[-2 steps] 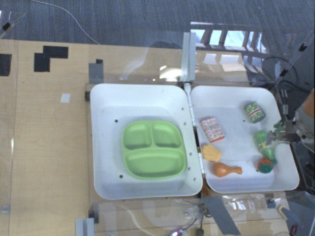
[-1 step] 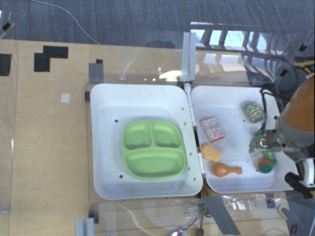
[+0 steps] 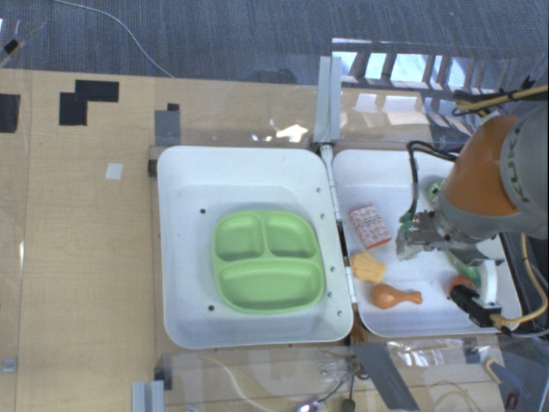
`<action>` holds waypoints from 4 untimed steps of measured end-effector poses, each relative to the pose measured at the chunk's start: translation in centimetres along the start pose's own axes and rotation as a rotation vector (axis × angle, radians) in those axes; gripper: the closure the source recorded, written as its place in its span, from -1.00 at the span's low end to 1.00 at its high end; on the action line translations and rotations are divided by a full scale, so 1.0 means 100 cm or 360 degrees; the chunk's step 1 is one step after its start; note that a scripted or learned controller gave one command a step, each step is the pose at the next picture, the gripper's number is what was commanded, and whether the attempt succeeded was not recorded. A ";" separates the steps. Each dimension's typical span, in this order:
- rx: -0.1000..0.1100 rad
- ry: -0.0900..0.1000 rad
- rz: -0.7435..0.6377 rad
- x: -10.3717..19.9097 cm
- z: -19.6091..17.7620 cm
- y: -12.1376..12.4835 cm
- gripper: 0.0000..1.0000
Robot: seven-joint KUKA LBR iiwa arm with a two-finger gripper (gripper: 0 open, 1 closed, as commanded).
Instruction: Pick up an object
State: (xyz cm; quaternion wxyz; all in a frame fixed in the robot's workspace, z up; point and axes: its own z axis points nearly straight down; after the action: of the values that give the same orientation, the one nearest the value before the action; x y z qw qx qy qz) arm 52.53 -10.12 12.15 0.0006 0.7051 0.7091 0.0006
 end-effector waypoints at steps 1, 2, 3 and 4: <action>-0.0004 0.0000 -0.0003 0.039 -0.064 0.051 1.00; -0.0004 -0.0001 -0.0003 0.039 -0.064 0.051 -1.00; -0.0006 -0.0001 -0.0001 0.021 0.026 0.048 -1.00; -0.0010 -0.0001 -0.0011 0.022 0.015 0.050 1.00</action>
State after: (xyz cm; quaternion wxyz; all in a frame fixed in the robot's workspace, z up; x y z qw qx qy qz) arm 57.47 -7.85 10.66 0.0029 0.7026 0.7115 0.0027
